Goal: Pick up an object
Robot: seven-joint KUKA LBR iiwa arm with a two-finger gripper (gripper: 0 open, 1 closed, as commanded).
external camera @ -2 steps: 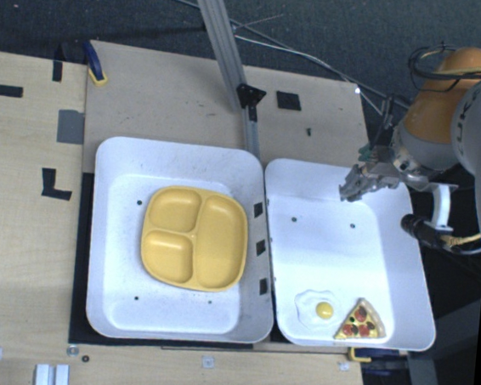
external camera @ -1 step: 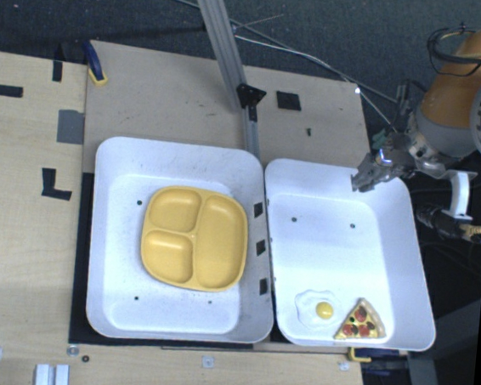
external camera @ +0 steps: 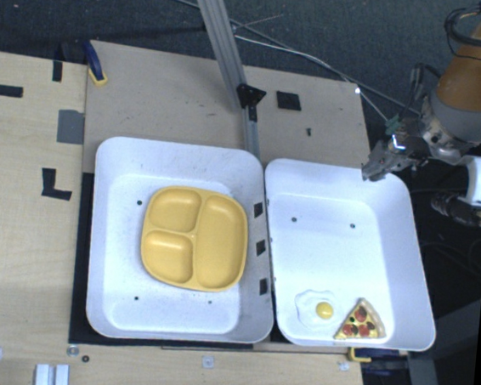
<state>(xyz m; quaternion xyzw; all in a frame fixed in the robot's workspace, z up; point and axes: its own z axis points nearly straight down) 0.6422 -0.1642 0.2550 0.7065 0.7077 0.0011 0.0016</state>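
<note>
A yellow three-compartment plate [external camera: 194, 238] lies in the left white bin [external camera: 109, 302]. In the right white bin [external camera: 346, 241], at its near edge, rest a toy fried egg [external camera: 315, 307] and, just to its right, a toy pizza slice [external camera: 362, 321]. My gripper [external camera: 378, 166] hangs above the far right corner of the right bin, well away from the egg and the pizza slice. Nothing shows between its fingers.
A grey metal pole [external camera: 226, 45] slants down from the top to the gap between the bins. Cables run over the dark floor behind the bench. Black tape marks and a blue-yellow clamp [external camera: 94, 63] sit on the wooden bench at left.
</note>
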